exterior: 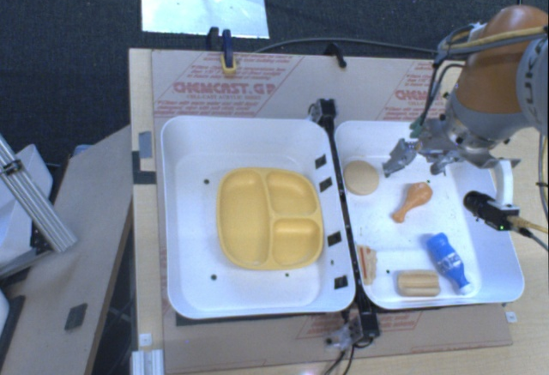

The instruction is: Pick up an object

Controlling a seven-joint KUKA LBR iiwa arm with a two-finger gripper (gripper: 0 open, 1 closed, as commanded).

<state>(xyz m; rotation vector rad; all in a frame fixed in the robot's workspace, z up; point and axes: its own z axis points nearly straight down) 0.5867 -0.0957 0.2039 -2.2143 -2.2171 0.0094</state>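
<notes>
Camera view: end effector (418,155) fingertips (blurred) indistinct

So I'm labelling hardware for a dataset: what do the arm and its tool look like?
The arm is grey metal with a rounded orange band above the wrist. Thin yellow and dark cables run across its upper part. The tool is grey metal with slim fingers, and a small black unit with a green light hangs beside it.
</notes>
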